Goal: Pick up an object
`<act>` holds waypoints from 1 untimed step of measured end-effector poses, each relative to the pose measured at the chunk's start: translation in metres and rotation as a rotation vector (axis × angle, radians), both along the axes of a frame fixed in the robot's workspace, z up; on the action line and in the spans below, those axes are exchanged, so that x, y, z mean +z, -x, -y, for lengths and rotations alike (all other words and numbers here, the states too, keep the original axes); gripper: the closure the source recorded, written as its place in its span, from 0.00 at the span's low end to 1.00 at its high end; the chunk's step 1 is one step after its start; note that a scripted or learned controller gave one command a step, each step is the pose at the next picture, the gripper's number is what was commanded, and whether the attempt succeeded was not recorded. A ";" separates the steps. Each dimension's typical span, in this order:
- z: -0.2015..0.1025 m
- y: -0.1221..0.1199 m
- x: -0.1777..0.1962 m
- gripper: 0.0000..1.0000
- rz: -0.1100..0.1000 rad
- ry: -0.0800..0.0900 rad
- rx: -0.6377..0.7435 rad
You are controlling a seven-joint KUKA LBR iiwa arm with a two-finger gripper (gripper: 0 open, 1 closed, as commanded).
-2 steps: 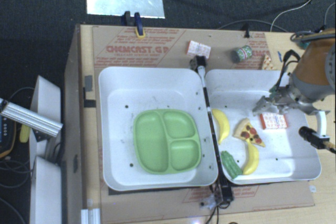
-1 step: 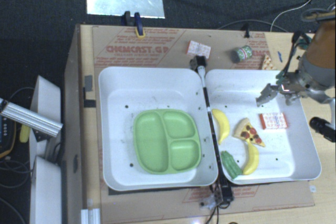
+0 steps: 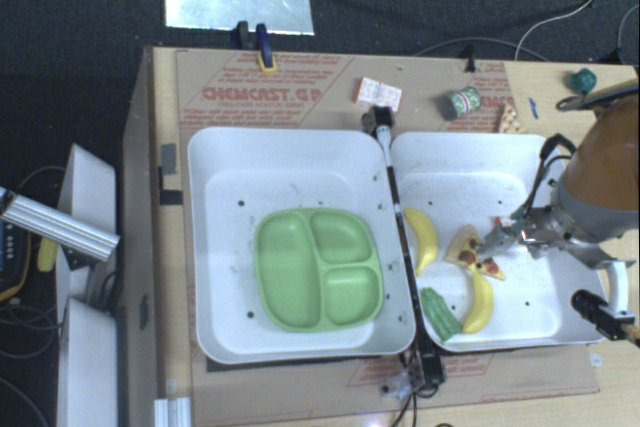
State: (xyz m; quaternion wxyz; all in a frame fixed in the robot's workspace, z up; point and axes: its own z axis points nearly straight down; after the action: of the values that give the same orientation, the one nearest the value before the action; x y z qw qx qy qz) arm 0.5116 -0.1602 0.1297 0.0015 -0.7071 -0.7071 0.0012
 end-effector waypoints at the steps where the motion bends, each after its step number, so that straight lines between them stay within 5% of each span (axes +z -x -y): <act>1: -0.027 0.025 -0.046 0.00 0.004 0.000 0.001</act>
State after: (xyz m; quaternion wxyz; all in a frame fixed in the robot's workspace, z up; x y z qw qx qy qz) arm 0.4863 -0.1328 0.0842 0.0000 -0.7068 -0.7074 -0.0002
